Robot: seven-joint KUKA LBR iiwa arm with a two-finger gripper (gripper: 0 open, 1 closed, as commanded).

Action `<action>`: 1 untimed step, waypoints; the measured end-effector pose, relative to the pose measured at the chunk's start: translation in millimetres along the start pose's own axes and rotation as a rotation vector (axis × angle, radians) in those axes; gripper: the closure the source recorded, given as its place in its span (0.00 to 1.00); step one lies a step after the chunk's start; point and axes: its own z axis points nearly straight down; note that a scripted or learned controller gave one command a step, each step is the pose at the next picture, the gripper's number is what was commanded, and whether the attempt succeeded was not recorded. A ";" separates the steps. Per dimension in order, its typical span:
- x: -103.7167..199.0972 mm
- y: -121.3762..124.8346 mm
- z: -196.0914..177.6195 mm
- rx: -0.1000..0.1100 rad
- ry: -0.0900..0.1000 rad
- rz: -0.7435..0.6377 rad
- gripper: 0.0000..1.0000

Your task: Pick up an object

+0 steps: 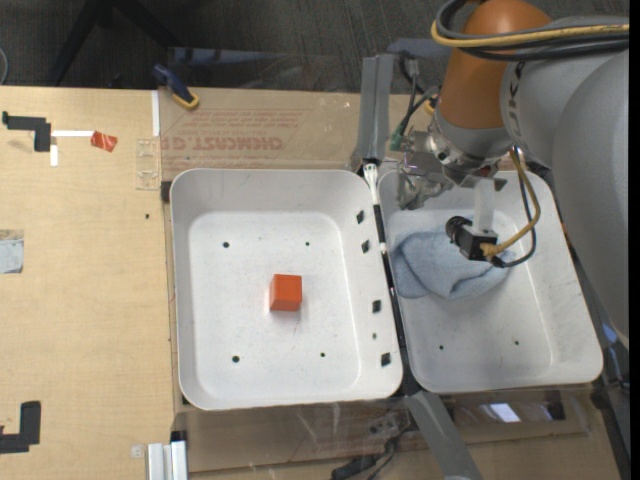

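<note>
Grey arm with orange band (490, 58) reaches from right over right shallow white bin (560, 363). End effector (418, 190) hangs near bin's far left corner, just beside crumpled blue-grey cloth (440, 268); spread or pressed together, cannot tell. Small orange-red cube (286, 293) lies mid left shallow white bin (200, 348), on pale wooden tabletop (80, 298).

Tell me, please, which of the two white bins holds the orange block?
The bin on the view's left holds the orange block; the other bin, beneath the arm, holds a blue-grey cloth.
</note>
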 end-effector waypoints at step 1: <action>-30.1 27.1 -0.6 -0.001 0.000 0.087 1.00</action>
